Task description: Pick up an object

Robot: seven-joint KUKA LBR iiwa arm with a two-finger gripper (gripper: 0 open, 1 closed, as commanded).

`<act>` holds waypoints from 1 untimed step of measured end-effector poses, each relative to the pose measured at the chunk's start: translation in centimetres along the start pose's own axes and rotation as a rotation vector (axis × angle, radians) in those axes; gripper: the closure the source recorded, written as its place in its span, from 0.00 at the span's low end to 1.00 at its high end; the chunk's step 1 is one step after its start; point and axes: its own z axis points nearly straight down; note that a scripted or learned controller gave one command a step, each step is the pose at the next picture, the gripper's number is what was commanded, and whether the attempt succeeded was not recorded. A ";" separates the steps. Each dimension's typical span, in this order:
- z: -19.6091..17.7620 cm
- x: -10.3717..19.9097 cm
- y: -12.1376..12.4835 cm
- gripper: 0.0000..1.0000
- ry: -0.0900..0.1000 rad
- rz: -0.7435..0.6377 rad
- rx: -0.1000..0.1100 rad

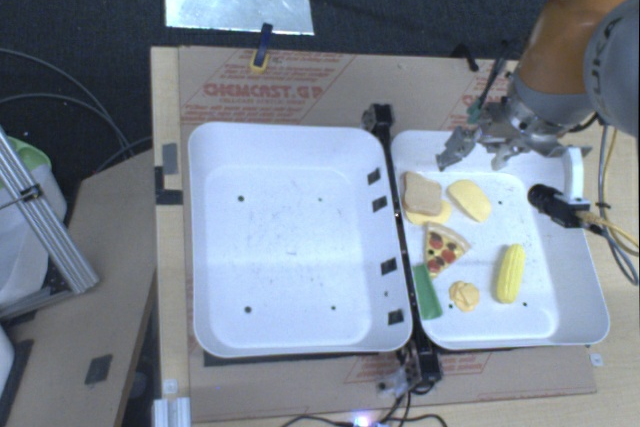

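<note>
My arm [575, 45] reaches in from three o'clock, its orange band high over the right bin [580, 305], wrist angled down toward that bin's far edge. My gripper [478, 147] hangs over the bin's twelve o'clock side; whether it is parted or closed I cannot tell, and I see nothing in it. Below it lie a bread slice [422, 195], a pale yellow piece [469, 200], a pizza slice [443, 248] pointing toward six o'clock, and a corn cob [510, 273] lying twelve to six.
</note>
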 end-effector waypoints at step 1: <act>12.1 -3.7 -3.3 0.00 0.001 0.006 0.007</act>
